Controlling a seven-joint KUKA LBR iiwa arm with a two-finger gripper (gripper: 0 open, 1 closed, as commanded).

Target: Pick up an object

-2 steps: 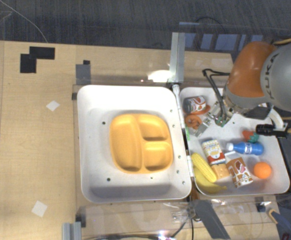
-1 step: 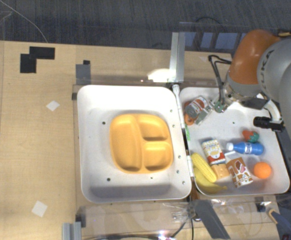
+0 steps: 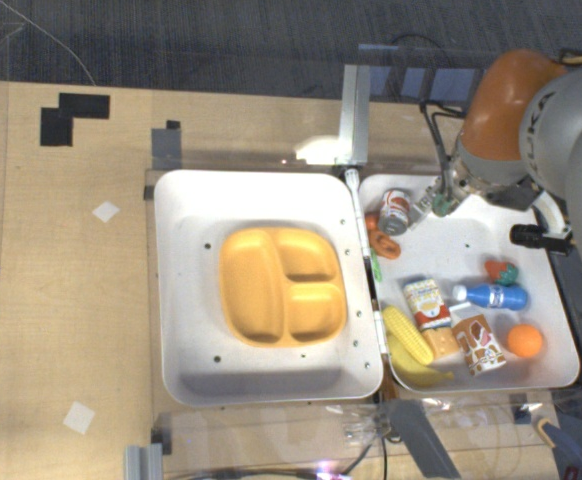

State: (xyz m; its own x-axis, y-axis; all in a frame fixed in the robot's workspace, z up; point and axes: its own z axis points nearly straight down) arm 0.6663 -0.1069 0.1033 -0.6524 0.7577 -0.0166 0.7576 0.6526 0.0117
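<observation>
Grey arm reaches into the right bin (image 3: pixel 561 363) at its 12 o'clock, jaws (image 3: pixel 441 202) just beside a can (image 3: pixel 395 211); their opening I cannot tell. Nothing looks lifted: corn (image 3: pixel 408 335), bottle (image 3: pixel 495 296) and orange (image 3: pixel 524 341) lie at 6 o'clock.

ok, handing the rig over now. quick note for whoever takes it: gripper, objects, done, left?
Gripper: low over the back left of the right bin, beside the small can. Can't tell whether it is open or shut; nothing seen held.
Right bin: can at back left, orange-red piece just in front of it, corn cob and banana at front left, two small cartons, blue bottle, orange.
Left bin: yellow divided tray.
Done: no pick visible.
Left: grasp and lift one object; the can looks nearest.
</observation>
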